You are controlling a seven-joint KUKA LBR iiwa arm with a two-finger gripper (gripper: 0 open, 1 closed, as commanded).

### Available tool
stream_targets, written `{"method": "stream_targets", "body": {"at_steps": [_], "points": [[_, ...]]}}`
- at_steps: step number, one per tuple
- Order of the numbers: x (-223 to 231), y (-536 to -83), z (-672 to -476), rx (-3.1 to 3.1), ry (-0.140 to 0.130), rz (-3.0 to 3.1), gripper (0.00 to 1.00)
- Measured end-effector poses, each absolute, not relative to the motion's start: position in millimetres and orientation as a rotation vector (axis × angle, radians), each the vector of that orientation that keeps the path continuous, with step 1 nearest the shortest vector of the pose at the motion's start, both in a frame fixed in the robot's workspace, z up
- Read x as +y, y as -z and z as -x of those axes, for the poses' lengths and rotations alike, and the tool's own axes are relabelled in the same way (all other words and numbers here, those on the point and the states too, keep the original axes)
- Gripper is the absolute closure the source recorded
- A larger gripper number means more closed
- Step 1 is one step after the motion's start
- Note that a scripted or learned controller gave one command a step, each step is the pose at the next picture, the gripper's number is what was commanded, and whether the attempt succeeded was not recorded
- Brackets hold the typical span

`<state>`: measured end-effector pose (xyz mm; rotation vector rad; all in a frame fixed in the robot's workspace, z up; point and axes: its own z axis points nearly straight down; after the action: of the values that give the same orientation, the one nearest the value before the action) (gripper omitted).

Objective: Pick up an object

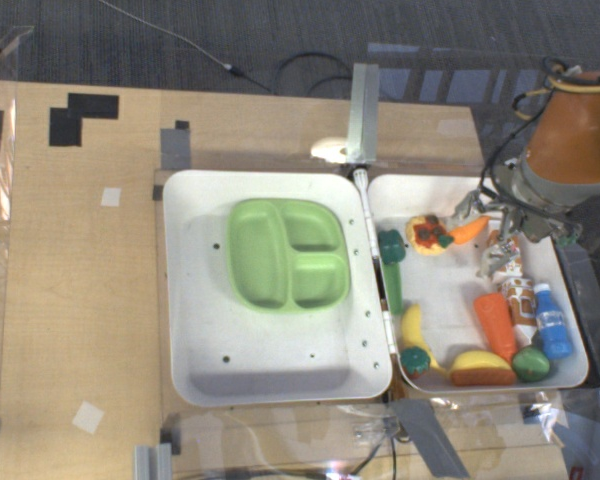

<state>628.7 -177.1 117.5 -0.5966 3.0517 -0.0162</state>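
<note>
Arm w/ orange band comes in from the right over the right bin (450, 280), gripper (502, 240) low near its upper right part, just right of an orange carrot (467, 231) and a pizza slice toy (429, 235); can't tell its state, nothing visibly between them. Right bin also has a green piece (391, 246), banana (412, 324), orange bottle (494, 324), blue bottle (551, 320) and yellow-red piece (481, 365) along the lower edge. Left bin (195, 298) holds a green divided plate (286, 254); both sit on the wooden worktop (70, 298).
</note>
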Motion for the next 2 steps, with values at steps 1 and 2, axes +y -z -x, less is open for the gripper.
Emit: {"method": "stream_targets", "body": {"at_steps": [1,2], "points": [[-172,-94,-659.4,3.078,0.009,0.522,0.0],[-176,-95,-625.3,3.076,0.009,0.512,0.0]]}}
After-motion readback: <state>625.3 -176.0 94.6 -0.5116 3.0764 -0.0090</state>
